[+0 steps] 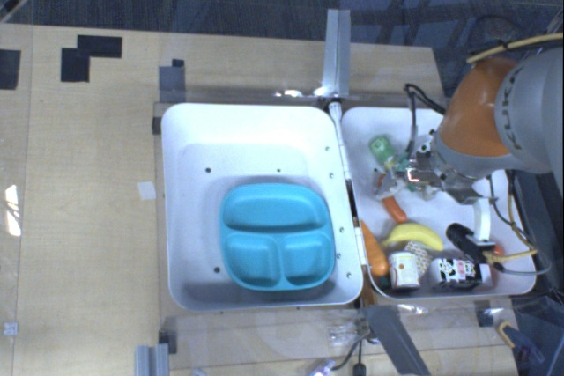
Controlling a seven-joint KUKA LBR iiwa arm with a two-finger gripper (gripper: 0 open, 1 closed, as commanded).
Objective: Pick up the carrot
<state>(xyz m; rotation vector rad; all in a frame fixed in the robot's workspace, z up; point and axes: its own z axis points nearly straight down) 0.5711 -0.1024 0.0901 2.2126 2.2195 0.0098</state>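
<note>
- Against the left wall of the right bin (520,282), low in the frame, lay the carrot (374,249), slanted and untouched.
- Just right of it sat a banana (414,234), a small cup (405,270) and a black-and-white carton (456,270).
- Higher up, the gripper (412,175) hung over the bin's middle, well apart from the carrot; whether it was spread could not be told.
- Left bin (189,189) held a blue tray (277,235).

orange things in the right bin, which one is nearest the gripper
The small orange piece, just below the gripper. The longer carrot lies farther down, against the bin's left wall.
</note>
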